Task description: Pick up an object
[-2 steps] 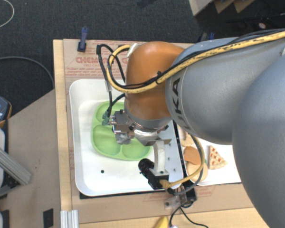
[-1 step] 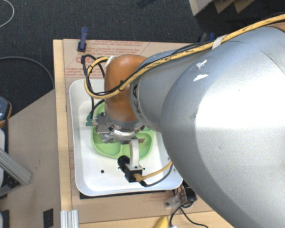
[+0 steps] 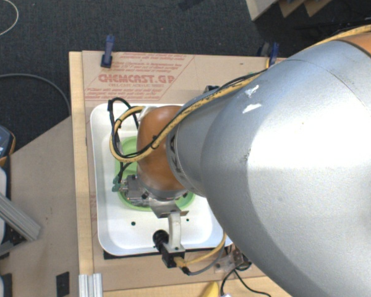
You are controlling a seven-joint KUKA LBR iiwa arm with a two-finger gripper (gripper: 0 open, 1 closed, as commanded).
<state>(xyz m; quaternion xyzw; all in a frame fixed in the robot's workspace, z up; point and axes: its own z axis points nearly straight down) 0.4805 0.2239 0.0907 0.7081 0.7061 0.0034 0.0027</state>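
Lower gently onto the green object (image 3: 126,151), mid-way across the white bin (image 3: 101,166) and mostly hidden beneath the orange wrist (image 3: 156,146); centre the gripper (image 3: 135,193), open or shut impossible to tell, before closing; lift slowly.

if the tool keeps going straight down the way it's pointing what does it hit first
Probably the green object lying in the white bin under the wrist; the arm covers the tool, so depth and exact contact are unclear.
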